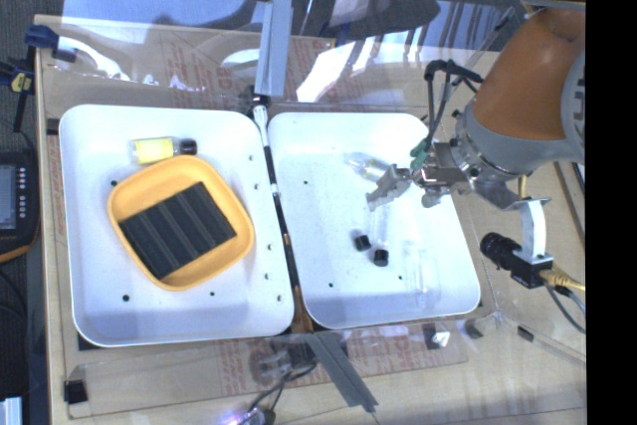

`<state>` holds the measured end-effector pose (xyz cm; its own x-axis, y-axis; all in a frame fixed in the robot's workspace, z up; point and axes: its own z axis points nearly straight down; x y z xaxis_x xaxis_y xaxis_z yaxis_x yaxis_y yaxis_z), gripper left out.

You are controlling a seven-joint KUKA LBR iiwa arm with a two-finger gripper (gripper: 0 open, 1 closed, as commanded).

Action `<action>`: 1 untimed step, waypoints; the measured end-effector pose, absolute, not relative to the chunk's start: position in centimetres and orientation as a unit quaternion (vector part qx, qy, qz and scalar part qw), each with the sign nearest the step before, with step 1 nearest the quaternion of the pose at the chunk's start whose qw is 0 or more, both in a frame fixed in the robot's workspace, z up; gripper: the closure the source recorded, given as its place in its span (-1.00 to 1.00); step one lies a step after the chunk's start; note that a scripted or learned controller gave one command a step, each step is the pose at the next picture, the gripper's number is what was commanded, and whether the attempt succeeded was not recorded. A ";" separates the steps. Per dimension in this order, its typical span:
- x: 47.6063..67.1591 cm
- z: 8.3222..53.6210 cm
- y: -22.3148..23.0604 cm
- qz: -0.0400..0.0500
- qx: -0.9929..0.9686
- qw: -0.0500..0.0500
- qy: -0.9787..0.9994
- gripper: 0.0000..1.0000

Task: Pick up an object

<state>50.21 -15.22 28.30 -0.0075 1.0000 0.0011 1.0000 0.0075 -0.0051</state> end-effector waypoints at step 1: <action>48.5 20.9 -21.1 0.001 -0.659 0.002 -0.752 -1.00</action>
